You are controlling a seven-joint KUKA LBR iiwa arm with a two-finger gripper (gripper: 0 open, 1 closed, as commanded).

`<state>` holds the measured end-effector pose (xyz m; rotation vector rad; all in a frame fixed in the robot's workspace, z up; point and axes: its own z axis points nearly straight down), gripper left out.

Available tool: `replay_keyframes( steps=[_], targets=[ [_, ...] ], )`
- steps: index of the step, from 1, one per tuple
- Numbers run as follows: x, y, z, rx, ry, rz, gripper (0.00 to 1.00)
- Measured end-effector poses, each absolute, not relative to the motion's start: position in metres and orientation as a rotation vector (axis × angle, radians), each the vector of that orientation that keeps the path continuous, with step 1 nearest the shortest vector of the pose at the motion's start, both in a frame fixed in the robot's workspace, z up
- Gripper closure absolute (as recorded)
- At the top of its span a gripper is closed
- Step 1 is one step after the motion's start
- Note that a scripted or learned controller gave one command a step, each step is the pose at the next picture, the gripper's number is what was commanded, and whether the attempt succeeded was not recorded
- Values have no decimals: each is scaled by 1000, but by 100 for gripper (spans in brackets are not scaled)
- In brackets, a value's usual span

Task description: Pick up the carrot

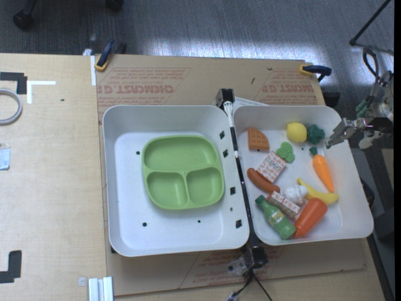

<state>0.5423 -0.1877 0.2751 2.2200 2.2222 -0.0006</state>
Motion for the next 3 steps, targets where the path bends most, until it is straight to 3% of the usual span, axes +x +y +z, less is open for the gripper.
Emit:
replay_keyframes(
  steps=[1, 2, 3],
  targets=[
    [574, -185, 146, 2139, 2302, -1, 0],
    [606, -214, 92, 2369, 2081, 14, 0],
    [605, -218, 102, 2361, 2075, 5, 100]
  ],
)
